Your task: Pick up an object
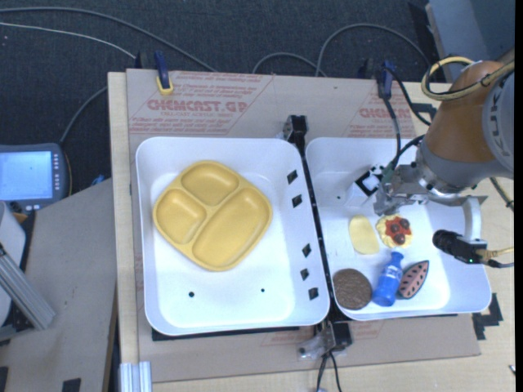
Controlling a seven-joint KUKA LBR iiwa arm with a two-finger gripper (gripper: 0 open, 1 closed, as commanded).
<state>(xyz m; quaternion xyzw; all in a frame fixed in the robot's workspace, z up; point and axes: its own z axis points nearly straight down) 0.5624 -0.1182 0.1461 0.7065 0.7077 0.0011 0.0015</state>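
The right bin (343, 158) holds several small objects: a pale yellow oval piece (362, 234), a yellow toy with a red and dark top (395, 230), a blue bottle (389, 279), a round brown disc (352, 288) and a dark red ribbed oval (413, 278). My gripper (391, 202) hangs low over the right bin, just above the yellow and red toy, under the orange wrist band. Nothing is seen held in it.
The left bin (163, 300) holds a yellow three-compartment tray (212, 214). A black divider with clips (306, 219) runs between the bins. Cables trail behind the bench, and a small screen (31, 175) stands at the far left.
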